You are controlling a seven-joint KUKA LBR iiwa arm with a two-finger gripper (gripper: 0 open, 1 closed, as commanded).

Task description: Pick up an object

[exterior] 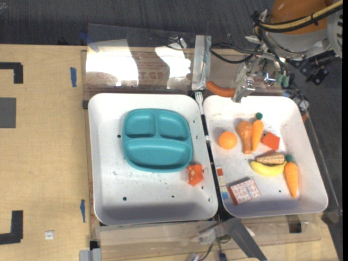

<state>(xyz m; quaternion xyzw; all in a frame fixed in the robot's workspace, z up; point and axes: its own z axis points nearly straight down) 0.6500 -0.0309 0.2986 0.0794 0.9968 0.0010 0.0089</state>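
Observation:
My gripper point(246, 90) hangs over the far left corner of the right bin point(312, 162). An orange sausage-shaped piece point(218, 89) lies just left of its tip, at the bin's far rim; I cannot tell whether it is touching. Inside this bin are an orange ball point(228, 140), an orange drumstick shape point(246, 136), a small carrot point(257, 130), a red block point(271, 141), a banana point(267, 169) with a brown piece point(270, 159) on it, a larger carrot point(292, 179) and a patterned box point(244, 191).
The left bin point(103, 162) holds a teal divided plate point(157, 140) and a red-orange block point(195, 174) near its right wall. A clear plastic sheet point(141, 64) lies behind the bins. Cables point(234, 53) trail behind the right bin.

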